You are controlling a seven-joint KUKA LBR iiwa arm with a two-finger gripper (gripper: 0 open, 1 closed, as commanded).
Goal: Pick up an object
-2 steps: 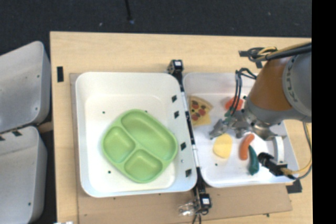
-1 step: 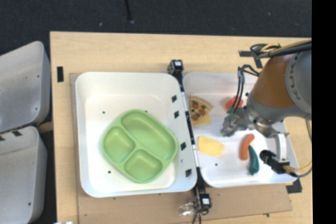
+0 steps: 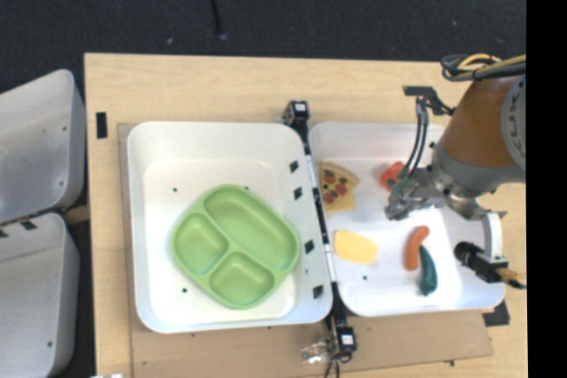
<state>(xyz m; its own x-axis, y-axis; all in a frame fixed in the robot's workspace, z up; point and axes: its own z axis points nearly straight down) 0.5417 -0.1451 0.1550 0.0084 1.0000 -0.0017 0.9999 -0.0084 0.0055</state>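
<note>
A pale wooden desk (image 3: 106,93) is carrying two shallow white plastic bins side by side, and the pick is looking unfinished: nothing is visibly lifted.

In the left white bin (image 3: 142,190), towards the desk's left edge, a glossy lime-green plastic plate (image 3: 235,245) with three moulded compartments is lying flat, its corners rounded and its sections bare.

In the right white bin (image 3: 354,137), every small toy appears to be lying on the smooth floor. Closest to the divider between the bins, a flat tan wedge of toy pizza with red dots (image 3: 338,185) is sitting towards the far side, and below it a smooth yellow rounded slab (image 3: 356,247) is lying nearer the desk's front edge. Further right, a small red-orange toy piece (image 3: 391,174) is resting just beside the grey metal hand (image 3: 400,204), which is hanging low over the bin floor; whether it is clenched or released cannot be told from this angle, and nothing is showing between its tips. Towards the bin's front right corner, an orange sausage-shaped toy (image 3: 414,248) and a curved dark-teal pod-shaped toy (image 3: 427,271) are lying touching, both glossy and rounded.

Judging by this, the grasp and the lift are both remaining to be done, with the red-orange piece the nearest candidate.
</note>
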